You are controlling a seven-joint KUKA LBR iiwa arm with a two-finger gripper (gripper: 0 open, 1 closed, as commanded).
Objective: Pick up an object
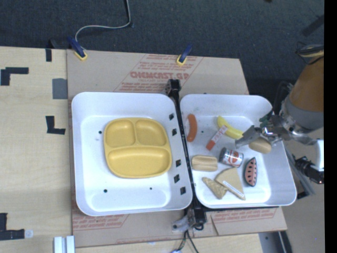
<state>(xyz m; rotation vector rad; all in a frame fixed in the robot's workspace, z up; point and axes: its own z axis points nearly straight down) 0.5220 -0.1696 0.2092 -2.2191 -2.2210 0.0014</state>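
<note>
The gripper [259, 139] grips a tan, bun-like piece [261, 147] above the right bin [284, 194], which holds a sausage [191, 127], banana [228, 127], can [230, 156], watermelon slice [250, 172] and bread [204, 163]. The left bin [87, 194] holds a yellow tray [138, 147].

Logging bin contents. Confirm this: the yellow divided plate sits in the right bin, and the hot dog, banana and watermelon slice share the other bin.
One error: the camera view shows the yellow divided plate in the left bin. The hot dog, banana and watermelon slice share the other, right bin.
</note>
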